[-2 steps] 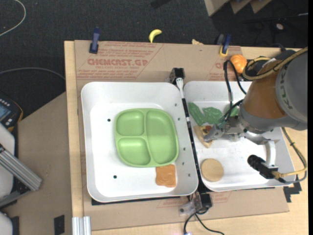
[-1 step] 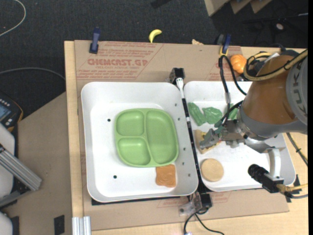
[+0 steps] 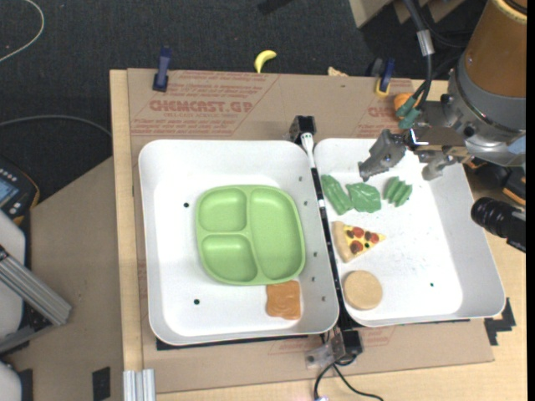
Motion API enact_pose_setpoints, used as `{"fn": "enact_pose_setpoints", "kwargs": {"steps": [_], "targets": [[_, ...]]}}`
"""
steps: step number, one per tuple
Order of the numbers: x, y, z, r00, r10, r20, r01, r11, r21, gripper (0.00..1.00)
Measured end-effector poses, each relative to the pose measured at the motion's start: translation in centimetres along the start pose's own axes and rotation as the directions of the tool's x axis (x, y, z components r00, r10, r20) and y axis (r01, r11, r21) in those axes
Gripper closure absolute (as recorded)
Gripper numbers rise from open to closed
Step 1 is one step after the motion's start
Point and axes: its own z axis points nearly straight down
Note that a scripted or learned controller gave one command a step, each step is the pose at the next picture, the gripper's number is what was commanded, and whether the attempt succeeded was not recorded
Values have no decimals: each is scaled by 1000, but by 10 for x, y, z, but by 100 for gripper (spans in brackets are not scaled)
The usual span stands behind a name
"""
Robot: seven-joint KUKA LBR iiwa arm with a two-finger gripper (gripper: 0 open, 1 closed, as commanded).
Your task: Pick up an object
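Jaws (image 3: 378,162) state cannot be told; poised above green toy leaves (image 3: 364,195). Risk: closing between leaves, gripping nothing.

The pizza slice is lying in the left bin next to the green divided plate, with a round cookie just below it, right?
Not quite. The camera view shows the pizza slice in the right bin, with the round cookie just below it. The green divided plate sits in the left bin.

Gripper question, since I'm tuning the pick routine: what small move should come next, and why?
Probably a short descent toward the green leafy pieces. The gripper hangs just above them in the right bin with nothing visibly held; the pizza slice and round cookie lie farther off.
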Motion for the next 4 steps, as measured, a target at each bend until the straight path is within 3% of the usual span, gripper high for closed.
{"fn": "enact_pose_setpoints", "kwargs": {"steps": [1,2,3,4], "targets": [[-2,-1,-1,1000,6,4,-6,1000,16,100],[-33,51,99,1000,12,5,-12,1000,28,100],[-31,76,210,1000,9,3,-9,999,31,100],[67,64,241,1000,-1,0,1,1000,27,100]]}}
